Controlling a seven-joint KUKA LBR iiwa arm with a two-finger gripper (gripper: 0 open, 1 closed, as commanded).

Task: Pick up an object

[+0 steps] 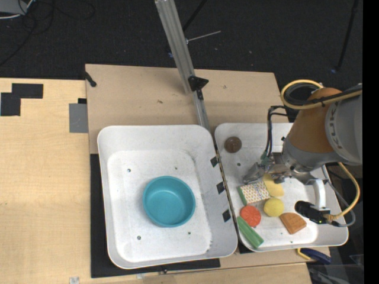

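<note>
My gripper is low inside the right bin, reaching in from the right under the grey arm with its orange band. It hovers right over a pale checkered block and a yellow piece. Just below these lie a round yellow fruit, a red ball, a green stick-shaped piece and an orange-brown wedge. A brown disc lies apart at the bin's far left corner.
The left bin holds a teal bowl near its middle. A slanted metal rail runs from the top down to the gap between the bins. Small black clips sit on the wall between the bins.
</note>
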